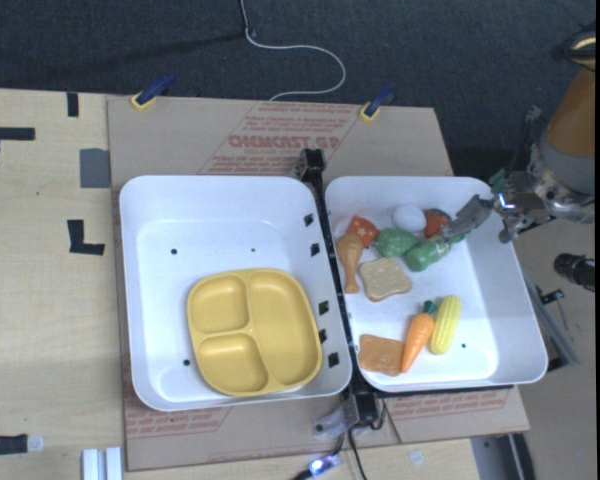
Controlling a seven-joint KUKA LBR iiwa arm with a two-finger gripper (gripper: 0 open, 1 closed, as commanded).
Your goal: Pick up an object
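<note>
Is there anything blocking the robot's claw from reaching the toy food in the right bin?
Nothing visible does. The gripper hangs over the right bin near its far right corner, right above the green vegetable. The corn and carrot lie uncovered nearer the front.

A wooden bench (40, 268) fills the frame's lower part, bearing a cardboard sheet (280, 138) at centre, on which two white bins (145, 203) (510, 308) sit side by side.
</note>
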